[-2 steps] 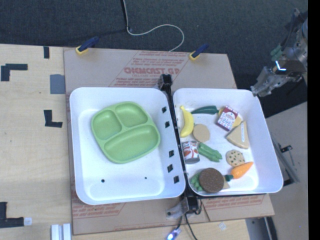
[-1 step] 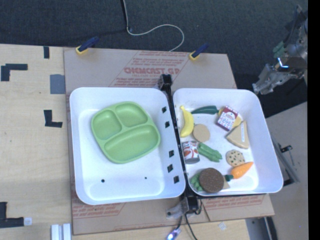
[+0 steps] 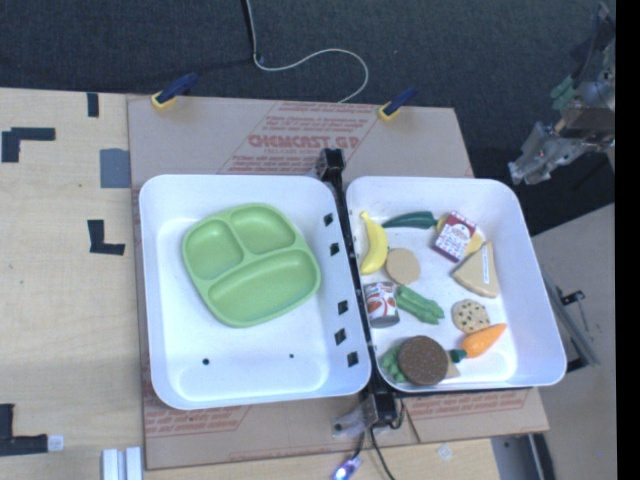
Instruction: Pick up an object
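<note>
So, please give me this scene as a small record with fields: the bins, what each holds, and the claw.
left bin: green divided plate
right bin: toy food, including banana, carrot, cookie, burger, small can
claw: beyond the right bin's far right corner, outside both bins
held: nothing visible
task state: not yet picked

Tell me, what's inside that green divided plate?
Nothing visible: the green plate shows three bare compartments. The white bin floor beneath it is covered, so that stays unseen.

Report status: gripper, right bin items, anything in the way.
Gripper off the right bin's upper right corner, above the bench. Toy foods lie loose in bin; banana by divider. Nothing blocking.
</note>
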Controlling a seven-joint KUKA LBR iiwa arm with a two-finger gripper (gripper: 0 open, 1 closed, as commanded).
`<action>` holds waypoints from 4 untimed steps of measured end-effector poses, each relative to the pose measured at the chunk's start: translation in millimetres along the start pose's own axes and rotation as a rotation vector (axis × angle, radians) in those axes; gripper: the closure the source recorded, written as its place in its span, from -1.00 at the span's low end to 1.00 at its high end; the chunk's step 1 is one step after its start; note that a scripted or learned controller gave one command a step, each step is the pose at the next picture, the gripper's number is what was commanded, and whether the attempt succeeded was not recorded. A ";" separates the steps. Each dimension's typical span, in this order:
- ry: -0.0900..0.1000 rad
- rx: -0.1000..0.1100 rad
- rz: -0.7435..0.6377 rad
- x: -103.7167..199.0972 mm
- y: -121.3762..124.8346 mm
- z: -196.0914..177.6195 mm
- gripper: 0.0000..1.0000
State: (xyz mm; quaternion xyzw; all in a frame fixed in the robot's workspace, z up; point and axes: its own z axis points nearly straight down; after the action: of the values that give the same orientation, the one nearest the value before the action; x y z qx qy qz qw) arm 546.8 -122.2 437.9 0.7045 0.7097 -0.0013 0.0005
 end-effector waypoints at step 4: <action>-0.003 0.000 -0.002 0.6 1.6 -39.6 1.00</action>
State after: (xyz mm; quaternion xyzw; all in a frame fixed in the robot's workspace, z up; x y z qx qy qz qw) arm 548.5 -121.5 477.4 0.7038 0.7104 -0.0022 0.0015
